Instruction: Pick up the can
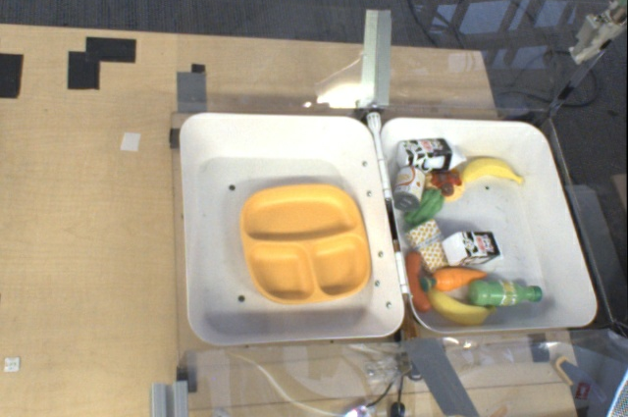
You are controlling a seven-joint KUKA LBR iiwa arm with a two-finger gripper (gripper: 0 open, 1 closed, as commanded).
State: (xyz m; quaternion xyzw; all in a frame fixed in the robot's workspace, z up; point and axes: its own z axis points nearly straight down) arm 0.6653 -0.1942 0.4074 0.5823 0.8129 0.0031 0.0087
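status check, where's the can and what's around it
Can lying in right bin, by the divider. Carton touching above, green pepper against it below. Yellow tray in left bin.

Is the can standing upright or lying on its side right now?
On its side. The can lies in the right bin by the divider, its long side showing, next to the green pepper.

Bins (294, 135) smooth white plastic; orange tray (304, 243) matt plastic; bench (88, 229) pale wood; can (406, 182) glossy metal.
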